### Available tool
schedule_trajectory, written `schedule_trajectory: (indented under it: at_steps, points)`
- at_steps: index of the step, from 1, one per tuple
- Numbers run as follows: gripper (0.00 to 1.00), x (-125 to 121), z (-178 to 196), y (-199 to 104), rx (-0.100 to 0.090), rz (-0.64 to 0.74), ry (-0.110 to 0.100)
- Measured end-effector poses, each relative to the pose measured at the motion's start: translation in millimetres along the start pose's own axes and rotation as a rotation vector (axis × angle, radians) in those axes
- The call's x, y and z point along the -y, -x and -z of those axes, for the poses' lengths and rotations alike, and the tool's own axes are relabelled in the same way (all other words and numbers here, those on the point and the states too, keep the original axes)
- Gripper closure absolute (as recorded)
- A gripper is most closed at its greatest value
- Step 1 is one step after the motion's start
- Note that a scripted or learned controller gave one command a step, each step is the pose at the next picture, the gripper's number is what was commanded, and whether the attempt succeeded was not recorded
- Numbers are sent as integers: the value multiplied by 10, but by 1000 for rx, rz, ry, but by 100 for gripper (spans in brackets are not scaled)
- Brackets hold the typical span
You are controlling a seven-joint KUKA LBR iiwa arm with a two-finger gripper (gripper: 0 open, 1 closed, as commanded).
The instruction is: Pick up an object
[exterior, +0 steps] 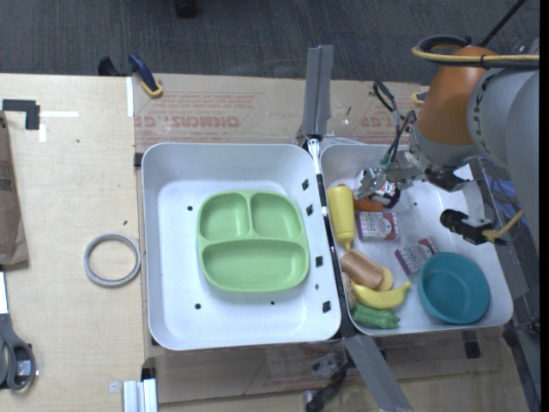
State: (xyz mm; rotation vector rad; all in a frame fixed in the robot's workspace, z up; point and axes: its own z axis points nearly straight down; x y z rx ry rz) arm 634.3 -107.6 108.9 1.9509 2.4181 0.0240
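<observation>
My gripper (378, 184) hangs low in the back left part of the right bin (497, 316), just above a small orange item (369, 204). Close by lie a yellow bottle (341, 213) along the bin's left wall and a red and white packet (377, 226). Further forward are a second packet (416, 254), a teal bowl (455, 287), a hot dog bun (362, 269), a banana (382, 296) and a green vegetable (376, 318). I see nothing lifted off the bin floor.
The left bin (163, 316) holds a green divided plate (253, 240). On the bench to the left lie a tape ring (111, 258), scissors (13, 363) and a blue clamp (146, 74). The arm's grey and orange body (463, 101) overhangs the right bin's back.
</observation>
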Motion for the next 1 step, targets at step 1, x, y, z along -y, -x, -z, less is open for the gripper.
schedule_trajectory:
  at_steps: [1]
  points:
    - [0,-257,-133,68,-11,-44,-25]
